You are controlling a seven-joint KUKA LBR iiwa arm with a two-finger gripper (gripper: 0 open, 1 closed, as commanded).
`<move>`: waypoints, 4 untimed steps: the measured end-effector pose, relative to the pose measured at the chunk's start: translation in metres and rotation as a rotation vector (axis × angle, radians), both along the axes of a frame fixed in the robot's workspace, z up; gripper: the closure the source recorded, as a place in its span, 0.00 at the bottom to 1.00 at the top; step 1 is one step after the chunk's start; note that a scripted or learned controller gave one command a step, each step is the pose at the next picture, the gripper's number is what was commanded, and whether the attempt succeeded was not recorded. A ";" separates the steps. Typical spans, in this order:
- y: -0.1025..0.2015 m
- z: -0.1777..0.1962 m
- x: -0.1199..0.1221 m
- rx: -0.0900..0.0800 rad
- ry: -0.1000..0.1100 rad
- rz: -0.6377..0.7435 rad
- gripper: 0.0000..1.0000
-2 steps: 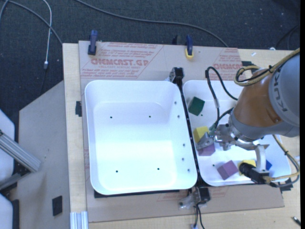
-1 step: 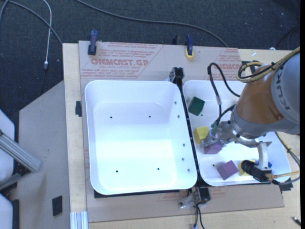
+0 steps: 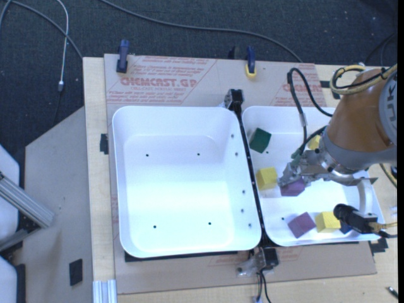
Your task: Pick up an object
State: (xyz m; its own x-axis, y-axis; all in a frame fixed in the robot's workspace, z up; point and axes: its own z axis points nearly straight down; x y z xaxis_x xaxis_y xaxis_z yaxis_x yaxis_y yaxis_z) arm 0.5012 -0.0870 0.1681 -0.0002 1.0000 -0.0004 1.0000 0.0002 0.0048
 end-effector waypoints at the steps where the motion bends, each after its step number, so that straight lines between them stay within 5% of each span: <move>1: 0.001 0.043 0.005 0.000 0.000 0.000 1.00; 2: -0.001 0.086 0.010 0.000 0.001 0.000 1.00; 4: 0.103 0.092 0.039 0.002 0.005 0.005 1.00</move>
